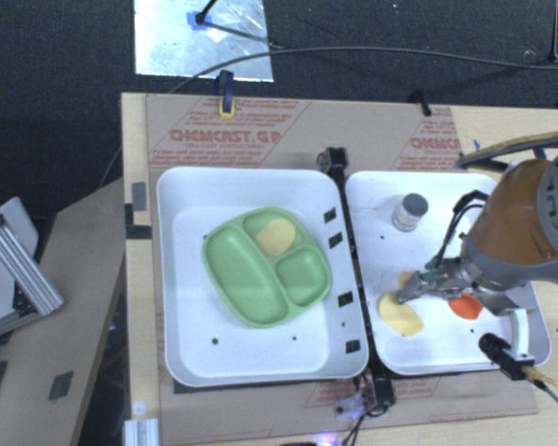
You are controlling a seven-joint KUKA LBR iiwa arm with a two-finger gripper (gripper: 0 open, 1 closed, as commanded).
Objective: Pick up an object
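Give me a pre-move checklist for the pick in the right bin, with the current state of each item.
1. Gripper is low in the right bin, at the yellow piece: ok.
2. Yellow piece between the fingers: cannot tell, the view is too blurred there.
3. Finger opening: cannot tell.
4. Orange piece lies close beside the gripper and could be bumped: not ok.
5. Small jar stands upright, apart from the gripper: ok.
6. Green tray with its yellow item sits in the left bin, away from the arm: ok.
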